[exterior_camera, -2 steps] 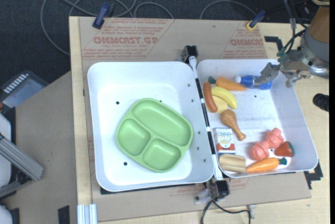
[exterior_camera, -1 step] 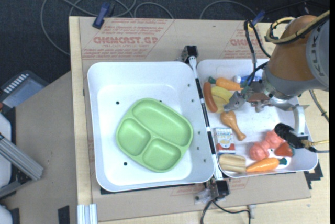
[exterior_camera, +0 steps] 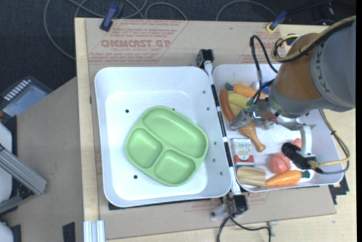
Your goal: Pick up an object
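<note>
1. Nearest the camera is my own arm (exterior_camera: 317,74), its orange band and grey wrist hanging over the right bin (exterior_camera: 334,147) and hiding the far part of it.
2. My gripper (exterior_camera: 251,116) is low in that bin's left half, close to the wall between the bins. Whether it is spread or pressed together I cannot tell from this angle, and nothing shows clearly inside it.
3. The toy drumstick (exterior_camera: 253,136) lies just toward the camera from the gripper, its long axis slanting from upper left to lower right, the knob end pointing at the pink-red round toy (exterior_camera: 278,163).
4. On the far side of the gripper sit the yellow corn (exterior_camera: 240,100) and an orange carrot (exterior_camera: 244,90), packed close, with a red sausage (exterior_camera: 225,104) along the wall.
5. I judge the drumstick the likeliest target: a short shift toward the camera, closing across its narrow shaft.
6. Further forward lie a small printed carton (exterior_camera: 242,150), a bread roll (exterior_camera: 251,176) and a second carrot (exterior_camera: 284,178).
7. The left bin (exterior_camera: 113,94) holds a green divided plate (exterior_camera: 166,145).
</note>
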`<state>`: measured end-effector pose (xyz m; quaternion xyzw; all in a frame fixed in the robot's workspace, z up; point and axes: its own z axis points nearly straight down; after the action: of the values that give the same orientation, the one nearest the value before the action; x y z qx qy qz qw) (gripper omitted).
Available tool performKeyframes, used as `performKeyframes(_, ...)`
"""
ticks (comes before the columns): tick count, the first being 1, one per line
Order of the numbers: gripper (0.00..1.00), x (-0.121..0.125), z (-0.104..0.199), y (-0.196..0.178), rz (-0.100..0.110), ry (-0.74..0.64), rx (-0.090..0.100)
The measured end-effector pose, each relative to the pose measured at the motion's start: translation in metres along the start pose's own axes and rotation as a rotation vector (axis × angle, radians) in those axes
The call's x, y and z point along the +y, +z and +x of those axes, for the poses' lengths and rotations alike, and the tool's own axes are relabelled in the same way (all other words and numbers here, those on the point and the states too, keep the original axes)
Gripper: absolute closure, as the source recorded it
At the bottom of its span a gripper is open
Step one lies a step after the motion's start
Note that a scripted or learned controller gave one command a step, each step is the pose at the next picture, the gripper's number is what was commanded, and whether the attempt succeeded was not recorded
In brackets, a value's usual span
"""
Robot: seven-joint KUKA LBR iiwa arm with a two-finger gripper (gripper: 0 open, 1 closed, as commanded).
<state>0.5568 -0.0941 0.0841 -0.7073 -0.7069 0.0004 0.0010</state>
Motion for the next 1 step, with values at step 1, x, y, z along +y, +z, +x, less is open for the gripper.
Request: performKeyframes(1, 1.00, 0.0005, -0.0001, -0.0102, -0.002, 0.001, -0.001)
